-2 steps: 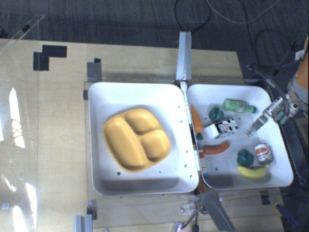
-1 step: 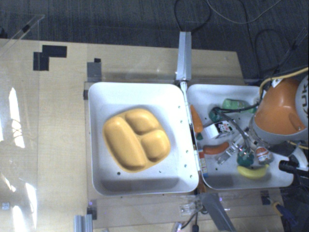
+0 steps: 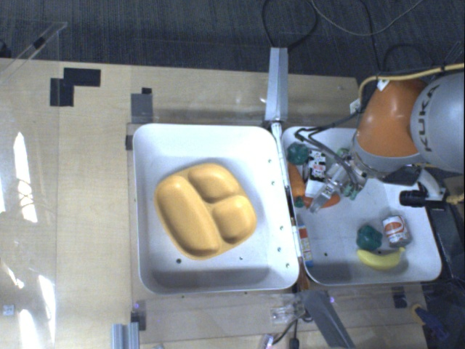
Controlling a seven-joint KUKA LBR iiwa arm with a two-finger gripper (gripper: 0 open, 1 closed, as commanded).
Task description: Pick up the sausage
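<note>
The sausage [image 3: 296,183] is an orange-red piece lying along the left wall of the right bin [image 3: 421,267]. My gripper [image 3: 320,192] reaches in from the right and sits low over the bin's left part, right beside the sausage and partly covering it. A further bit of orange [image 3: 331,201] shows just past the gripper's lower side; whether it belongs to the sausage is unclear. The grey arm with its orange band [image 3: 389,122] hangs over the bin's upper right.
In the right bin lie a dark green item [image 3: 298,153] at the top left, another green lump [image 3: 369,235], a small red-and-white can [image 3: 394,229] and a banana [image 3: 379,259]. The left bin [image 3: 145,267] holds a large yellow lobed bread-like shape [image 3: 205,209].
</note>
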